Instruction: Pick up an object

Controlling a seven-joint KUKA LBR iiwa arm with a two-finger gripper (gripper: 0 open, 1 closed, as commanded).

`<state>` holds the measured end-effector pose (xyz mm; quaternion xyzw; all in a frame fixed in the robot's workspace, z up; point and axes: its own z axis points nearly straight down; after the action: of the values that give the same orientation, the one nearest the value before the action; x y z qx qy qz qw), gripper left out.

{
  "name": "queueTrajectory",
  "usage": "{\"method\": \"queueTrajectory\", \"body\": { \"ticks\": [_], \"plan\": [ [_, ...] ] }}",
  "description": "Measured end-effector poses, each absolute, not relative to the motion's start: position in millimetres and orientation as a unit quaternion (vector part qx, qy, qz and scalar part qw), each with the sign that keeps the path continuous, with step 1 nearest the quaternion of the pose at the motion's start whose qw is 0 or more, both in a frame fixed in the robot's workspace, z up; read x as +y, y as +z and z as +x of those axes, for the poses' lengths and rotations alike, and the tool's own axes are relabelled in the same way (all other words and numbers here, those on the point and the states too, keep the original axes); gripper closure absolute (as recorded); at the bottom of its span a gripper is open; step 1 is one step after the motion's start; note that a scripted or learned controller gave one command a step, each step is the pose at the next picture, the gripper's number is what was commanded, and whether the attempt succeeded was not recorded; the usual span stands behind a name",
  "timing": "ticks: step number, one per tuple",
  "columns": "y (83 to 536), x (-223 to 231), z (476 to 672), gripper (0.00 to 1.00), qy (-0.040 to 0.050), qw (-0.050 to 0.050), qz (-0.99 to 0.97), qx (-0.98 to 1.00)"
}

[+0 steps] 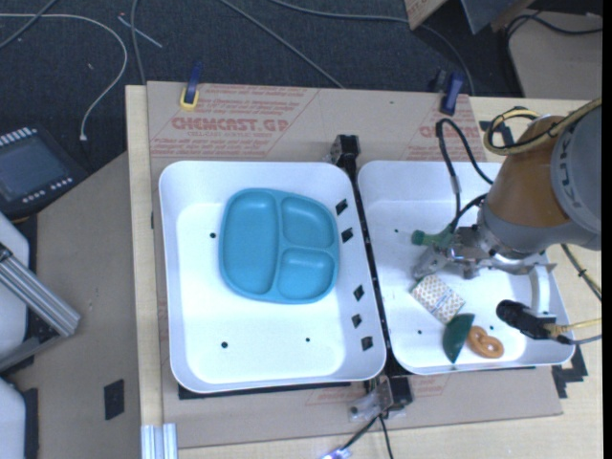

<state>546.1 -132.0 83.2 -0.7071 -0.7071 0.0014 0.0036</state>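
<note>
Camera view: patterned packet [439, 297] lies just beside end effector [443, 247].

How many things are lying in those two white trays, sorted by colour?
Blue: 1, the divided plate in the left bin.
Green: 1, the leaf-shaped piece.
Orange-brown: 1, the ring-shaped piece.
Pale patterned: 1, the packet.
Total: 4. A greenish bit by the gripper is too small to tell.

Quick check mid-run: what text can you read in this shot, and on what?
"CHEMCAST GP", red, on the brown sheet behind the left bin.
Red print behind the right bin: partly covered, unreadable.
Fine red lines on the sheet: too small to read.
</note>
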Motion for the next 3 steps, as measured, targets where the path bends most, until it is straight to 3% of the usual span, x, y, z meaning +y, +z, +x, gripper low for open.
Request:
{"method": "queueTrajectory", "body": {
  "ticks": [1,3],
  "plan": [
    [98,-132,548.0,1.00,-0.0006,0.001,-0.707,-0.707],
    [207,-123,557.7,1.00,-0.0019,-0.003,-0.706,-0.708]
  ]
}}
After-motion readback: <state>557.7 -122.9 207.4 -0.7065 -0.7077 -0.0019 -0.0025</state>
